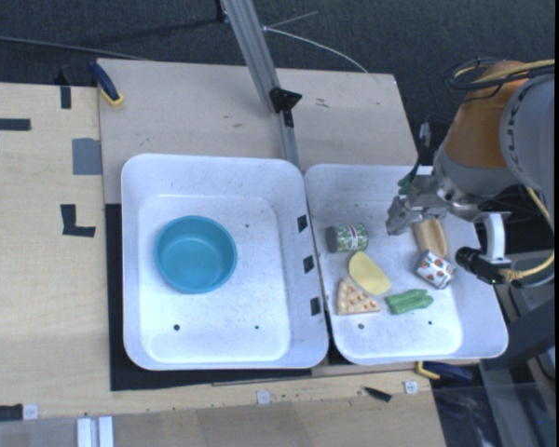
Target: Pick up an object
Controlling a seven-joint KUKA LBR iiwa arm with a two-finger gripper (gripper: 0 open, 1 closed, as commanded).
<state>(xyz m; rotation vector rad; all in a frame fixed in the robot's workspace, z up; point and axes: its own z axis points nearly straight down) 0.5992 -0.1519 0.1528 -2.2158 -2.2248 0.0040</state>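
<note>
Nearest cam: 2 white bins. L bin (214,180) holds 1 blue bowl (197,253). R bin (391,343) holds 6 items: 1 green-banded can (350,238), 1 waffle wedge (356,299), 1 yellow piece (368,273), 1 green piece (409,301), 1 tan, possibly bread, roll (430,237), 1 red-dotted cube (435,269). Gripper (402,214) over R bin beside roll; finger state: cannot tell.

One camera, fixed high above the pale wooden bench (37,277), looking down at a slant. Far enough off to take in both shallow white plastic bins: left bin (214,180), right bin (475,338) just beside it. A grey metal pole (252,45) runs from the top edge toward the bins. Dark floor beyond the bench.
</note>
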